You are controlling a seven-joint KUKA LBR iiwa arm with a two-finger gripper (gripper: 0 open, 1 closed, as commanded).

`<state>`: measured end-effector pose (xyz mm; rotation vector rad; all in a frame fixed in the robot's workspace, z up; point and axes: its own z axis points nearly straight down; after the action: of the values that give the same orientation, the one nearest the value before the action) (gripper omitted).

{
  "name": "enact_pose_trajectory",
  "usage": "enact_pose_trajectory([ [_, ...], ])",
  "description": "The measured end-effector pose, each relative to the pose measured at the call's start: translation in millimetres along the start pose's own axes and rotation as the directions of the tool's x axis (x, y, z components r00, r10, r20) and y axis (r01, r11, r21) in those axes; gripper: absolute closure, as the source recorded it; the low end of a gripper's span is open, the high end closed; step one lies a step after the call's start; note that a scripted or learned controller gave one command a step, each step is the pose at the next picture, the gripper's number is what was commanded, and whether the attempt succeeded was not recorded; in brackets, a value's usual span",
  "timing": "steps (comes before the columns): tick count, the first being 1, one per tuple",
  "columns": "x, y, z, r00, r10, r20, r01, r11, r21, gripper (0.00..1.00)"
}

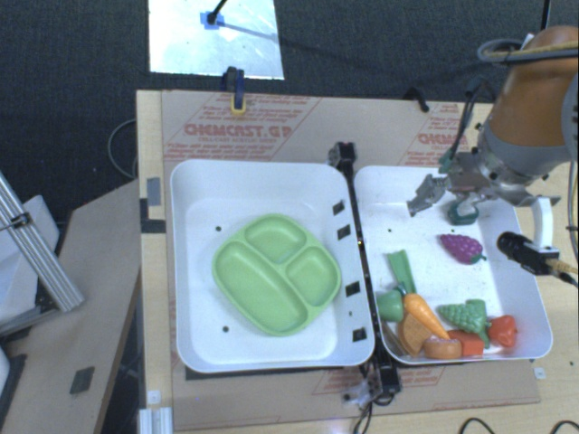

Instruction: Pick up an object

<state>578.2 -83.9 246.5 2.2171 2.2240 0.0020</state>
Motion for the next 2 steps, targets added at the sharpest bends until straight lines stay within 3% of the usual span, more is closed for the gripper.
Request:
enact_pose_trajectory([
  [2,0.5,-6.5,94.7,1.0,0.003,-0.001,-0.003,1.0,0.005,0.0],
])
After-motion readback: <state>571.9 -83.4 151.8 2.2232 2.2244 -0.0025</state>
